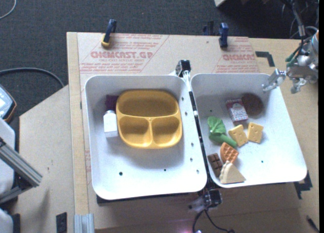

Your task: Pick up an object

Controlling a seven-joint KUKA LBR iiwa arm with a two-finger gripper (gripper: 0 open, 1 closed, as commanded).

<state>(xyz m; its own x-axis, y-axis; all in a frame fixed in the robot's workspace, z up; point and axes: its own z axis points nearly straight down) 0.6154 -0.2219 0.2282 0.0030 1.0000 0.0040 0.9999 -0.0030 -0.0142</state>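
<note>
End effector [283,77] open, holding nothing, poised over right bin [293,141] upper right rim. Bare bin floor directly below; brown round piece [252,104] nearest, toy foods clustered farther left.

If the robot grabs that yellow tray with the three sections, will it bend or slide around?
The yellow tray looks like moulded plastic, so it probably stays stiff rather than bending. It is wide and shallow, so a grab at its thin rim may tilt it. It sits on the smooth floor of the left bin, so a push would likely slide it, perhaps into the small white bottle at its left edge.
</note>
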